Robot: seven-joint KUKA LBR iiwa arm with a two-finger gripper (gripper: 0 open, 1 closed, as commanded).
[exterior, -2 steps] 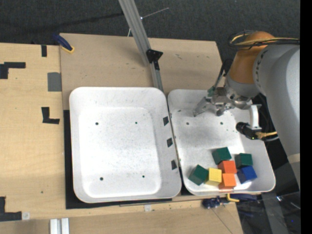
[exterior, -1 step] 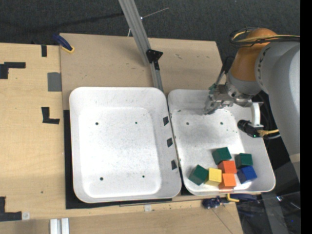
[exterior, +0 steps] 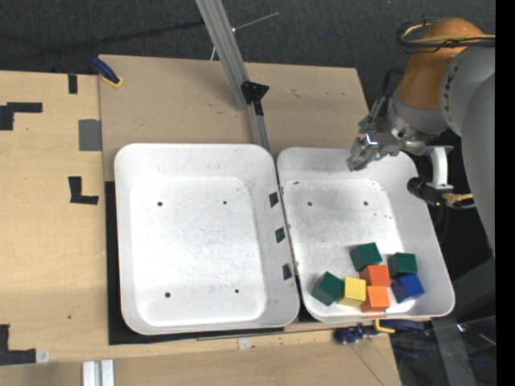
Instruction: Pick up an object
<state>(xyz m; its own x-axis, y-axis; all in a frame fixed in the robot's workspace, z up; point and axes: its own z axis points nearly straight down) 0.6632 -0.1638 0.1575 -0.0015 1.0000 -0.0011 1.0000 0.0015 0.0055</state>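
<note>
Seven small blocks (exterior: 370, 278) huddle in the right bin's (exterior: 322, 167) lower right corner; they look light, stiff and smooth, best pinched across flat sides. Whether the claw (exterior: 359, 158), upper right, grips anything I cannot tell.

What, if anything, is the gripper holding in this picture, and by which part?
Nothing is held. The gripper hangs over the far rim of the right bin, and nothing sits between its fingers. The blocks lie in that bin's near corner.
</note>
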